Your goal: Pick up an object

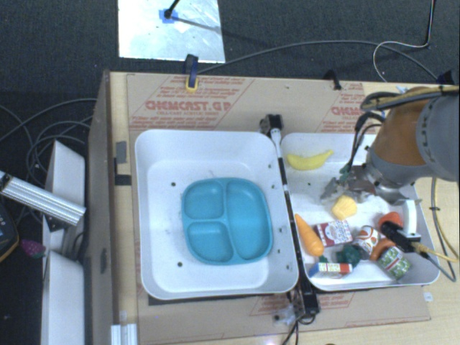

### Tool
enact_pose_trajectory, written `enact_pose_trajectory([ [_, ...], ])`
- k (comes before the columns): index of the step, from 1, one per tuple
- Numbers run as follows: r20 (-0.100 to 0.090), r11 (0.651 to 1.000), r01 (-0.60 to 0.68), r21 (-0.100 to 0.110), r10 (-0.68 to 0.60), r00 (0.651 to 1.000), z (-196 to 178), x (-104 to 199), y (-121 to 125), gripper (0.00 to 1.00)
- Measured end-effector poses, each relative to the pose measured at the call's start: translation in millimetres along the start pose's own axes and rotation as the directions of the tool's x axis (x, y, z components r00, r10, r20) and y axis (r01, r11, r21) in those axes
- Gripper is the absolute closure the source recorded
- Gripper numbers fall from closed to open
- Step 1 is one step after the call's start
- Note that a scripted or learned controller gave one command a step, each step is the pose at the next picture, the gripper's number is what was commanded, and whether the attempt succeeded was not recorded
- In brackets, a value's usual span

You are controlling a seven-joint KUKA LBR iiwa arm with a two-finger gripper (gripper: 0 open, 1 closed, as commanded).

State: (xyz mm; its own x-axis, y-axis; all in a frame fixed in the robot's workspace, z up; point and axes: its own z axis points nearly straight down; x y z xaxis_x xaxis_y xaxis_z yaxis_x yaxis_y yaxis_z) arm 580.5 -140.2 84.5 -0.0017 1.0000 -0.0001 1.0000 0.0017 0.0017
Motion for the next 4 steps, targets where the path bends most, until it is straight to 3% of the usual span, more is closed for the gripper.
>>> enact_pose_trajectory([
  [1,0.0,1.0,-0.001,0.001,0.001,1.0,0.2,-6.6,-27.6,0.0],
  [2,0.004,1.0,0.002,-0.006,-0.002,1.0,-145.0,-67.4,42.6,0.0],
  [3,-0.001,1.0,0.001,0.003,-0.001,1.0,-60.2,-27.4,4.7,0.0],
  [4,-0.001,1.0,0.001,0.002,-0.001,1.0,0.5,7.7,-11.9,0.0],
])
